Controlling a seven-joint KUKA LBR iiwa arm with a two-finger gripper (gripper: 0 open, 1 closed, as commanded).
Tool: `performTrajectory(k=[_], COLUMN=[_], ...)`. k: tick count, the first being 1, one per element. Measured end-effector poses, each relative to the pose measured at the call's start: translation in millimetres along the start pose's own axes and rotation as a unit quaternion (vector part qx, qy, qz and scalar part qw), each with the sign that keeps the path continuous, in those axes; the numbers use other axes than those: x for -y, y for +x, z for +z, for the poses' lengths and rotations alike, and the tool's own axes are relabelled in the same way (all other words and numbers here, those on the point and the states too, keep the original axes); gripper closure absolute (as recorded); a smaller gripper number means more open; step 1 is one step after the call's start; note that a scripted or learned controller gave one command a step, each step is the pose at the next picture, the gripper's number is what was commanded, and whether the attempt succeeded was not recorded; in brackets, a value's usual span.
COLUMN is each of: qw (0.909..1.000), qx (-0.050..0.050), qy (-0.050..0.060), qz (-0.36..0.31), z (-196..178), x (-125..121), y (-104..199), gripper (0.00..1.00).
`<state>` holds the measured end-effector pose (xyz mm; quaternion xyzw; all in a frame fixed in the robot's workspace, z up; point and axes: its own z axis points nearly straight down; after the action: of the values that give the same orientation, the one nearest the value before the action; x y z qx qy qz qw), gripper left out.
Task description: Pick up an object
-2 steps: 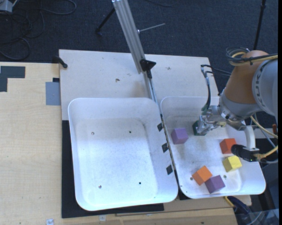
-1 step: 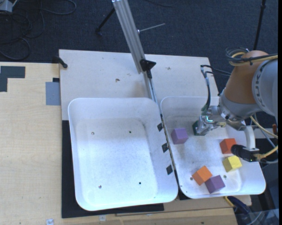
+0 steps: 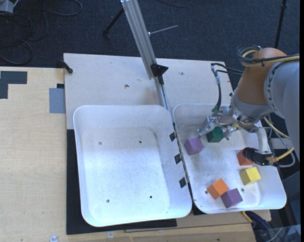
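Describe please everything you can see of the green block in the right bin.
The green block is small and dark green, looking like solid plastic or wood. It sits in the upper part of the right bin, directly under the gripper, whose metal parts cover its top. Whether it is gripped or resting on the floor cannot be told. The purple block lies to its lower left, apart.

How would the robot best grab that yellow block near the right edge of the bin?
Probably from straight above, fingers closing on two opposite flat sides of the yellow block. It sits apart from the red block and orange block, though the bin's right wall is close.
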<state>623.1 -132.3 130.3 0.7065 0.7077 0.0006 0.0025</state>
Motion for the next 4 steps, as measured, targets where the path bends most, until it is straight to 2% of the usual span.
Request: performTrajectory(k=[1,2,3,4], qw=[1.0,1.0,1.0,1.0], qx=[0.001,0.001,-0.001,-0.002], qy=[0.0,0.001,0.003,0.009], qz=[-0.003,-0.005,0.002,-0.001], z=[-10.6,-9.8,22.0,15.5], x=[0.1,0.3,-17.5,-15.9], y=[0.1,0.6,7.8,8.4], gripper=[1.0,0.0,0.0,1.0])
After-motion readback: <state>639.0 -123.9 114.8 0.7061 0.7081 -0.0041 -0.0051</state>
